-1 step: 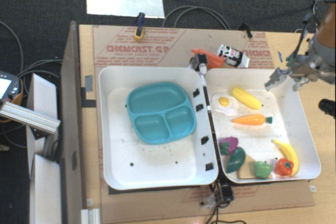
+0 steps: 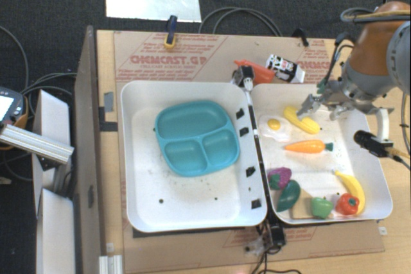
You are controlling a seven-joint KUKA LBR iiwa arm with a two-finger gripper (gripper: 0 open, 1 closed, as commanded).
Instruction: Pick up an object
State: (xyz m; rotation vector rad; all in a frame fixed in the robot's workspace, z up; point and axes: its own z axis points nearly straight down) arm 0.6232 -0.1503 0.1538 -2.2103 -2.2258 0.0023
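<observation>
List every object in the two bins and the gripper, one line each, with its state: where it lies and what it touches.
gripper: open, above the corn
corn: lying, ungrasped
fried egg: flat
carrot: lying, apart
banana: touching the tomato
tomato: by the bin's wall
teal tray: flat, left bin

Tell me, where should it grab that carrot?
Likely around the middle of the carrot, coming straight down from above. It lies flat and crosswise in the right bin, orange body thickest there, green tip pointing right. There's bare floor in front and behind, so the fingers could close across its narrow width.
</observation>
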